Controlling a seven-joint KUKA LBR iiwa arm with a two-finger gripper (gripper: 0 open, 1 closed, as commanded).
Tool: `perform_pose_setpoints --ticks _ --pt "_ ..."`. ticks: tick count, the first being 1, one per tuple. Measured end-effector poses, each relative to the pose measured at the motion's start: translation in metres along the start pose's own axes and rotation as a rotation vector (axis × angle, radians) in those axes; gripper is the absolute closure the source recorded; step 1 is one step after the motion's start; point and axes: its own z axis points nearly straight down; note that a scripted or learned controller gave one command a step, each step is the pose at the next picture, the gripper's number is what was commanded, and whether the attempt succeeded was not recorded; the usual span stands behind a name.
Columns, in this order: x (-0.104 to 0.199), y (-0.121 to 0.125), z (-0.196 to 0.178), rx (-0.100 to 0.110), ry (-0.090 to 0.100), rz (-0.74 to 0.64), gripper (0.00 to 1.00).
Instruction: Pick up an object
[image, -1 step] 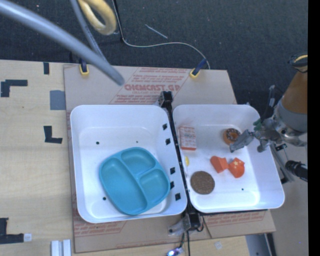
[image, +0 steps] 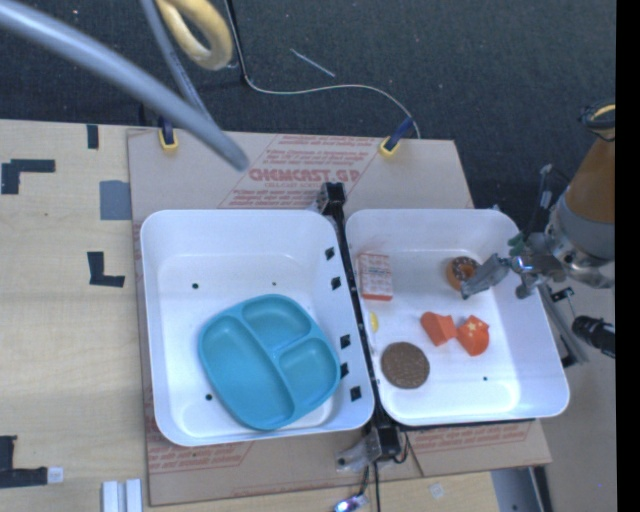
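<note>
I am reaching my gripper (image: 478, 280) toward the small round snack (image: 462, 268) in the right bin (image: 535, 400) (finger spread unclear); next, lowering and closing.

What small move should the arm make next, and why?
Probably a short drop straight down onto the small round brownish object. The gripper sits right beside it near the right bin's far wall, while the orange piece, red piece and brown disc lie nearer the camera. It looks like the closest target.
</note>
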Motion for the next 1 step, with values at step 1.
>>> perform_pose_setpoints --ticks 1 --pt "0.0017 0.0036 0.0446 0.004 0.0 0.0 0.0"
